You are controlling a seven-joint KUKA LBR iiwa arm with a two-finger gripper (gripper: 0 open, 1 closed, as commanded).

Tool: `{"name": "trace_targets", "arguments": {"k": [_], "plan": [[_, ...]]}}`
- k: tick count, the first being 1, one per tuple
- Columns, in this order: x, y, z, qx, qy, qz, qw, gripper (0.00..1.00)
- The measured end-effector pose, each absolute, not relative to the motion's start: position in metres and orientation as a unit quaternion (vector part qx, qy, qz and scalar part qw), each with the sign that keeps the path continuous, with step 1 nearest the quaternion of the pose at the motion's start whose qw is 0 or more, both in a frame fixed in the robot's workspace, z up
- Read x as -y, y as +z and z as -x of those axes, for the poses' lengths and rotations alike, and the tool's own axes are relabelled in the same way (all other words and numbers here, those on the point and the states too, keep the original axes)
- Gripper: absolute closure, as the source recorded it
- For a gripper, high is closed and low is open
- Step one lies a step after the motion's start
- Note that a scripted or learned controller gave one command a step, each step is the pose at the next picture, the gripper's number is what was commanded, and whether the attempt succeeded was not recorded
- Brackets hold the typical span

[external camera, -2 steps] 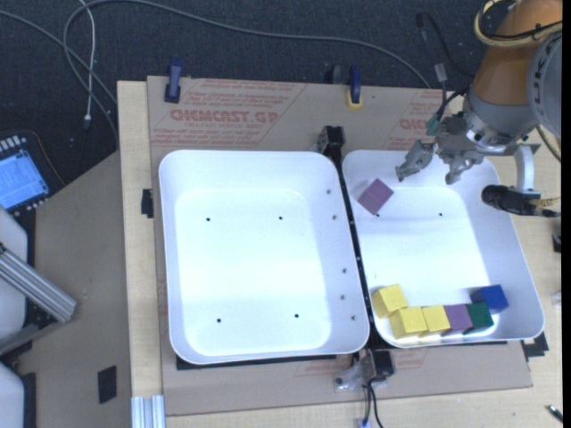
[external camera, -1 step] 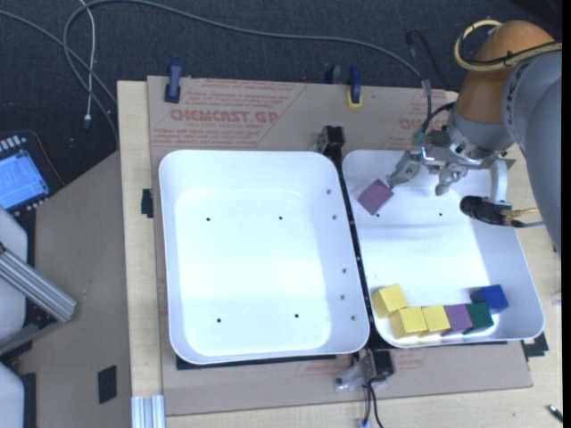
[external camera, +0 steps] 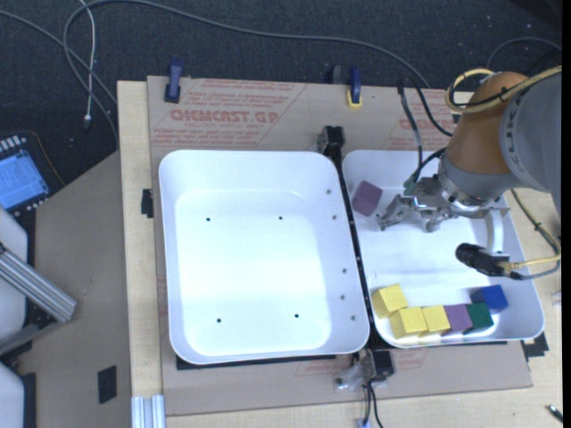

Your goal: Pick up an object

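Nothing picked yet: end effector (external camera: 412, 210) hovering in right bin (external camera: 535, 315) beside purple block (external camera: 367, 197), finger state impossible to tell; grasp remaining.

One fixed camera looks down at a slant from above, taking in both white bins (external camera: 178, 239) whole.

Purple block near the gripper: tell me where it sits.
The purple block lies alone in the right bin, at its upper left by the divider between bins, just left of the gripper.
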State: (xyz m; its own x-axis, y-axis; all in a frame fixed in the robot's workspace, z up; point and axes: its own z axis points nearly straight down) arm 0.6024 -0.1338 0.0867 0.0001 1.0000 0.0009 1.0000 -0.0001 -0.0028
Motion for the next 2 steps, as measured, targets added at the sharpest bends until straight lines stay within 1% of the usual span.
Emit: {"name": "trace_targets", "arguments": {"k": [1,2], "plan": [[0.119,0.086,-0.645,0.706,0.0028,0.709,0.002,0.00],[0.125,0.084,-0.661,0.706,0.0093,0.708,0.011,0.00]]}}
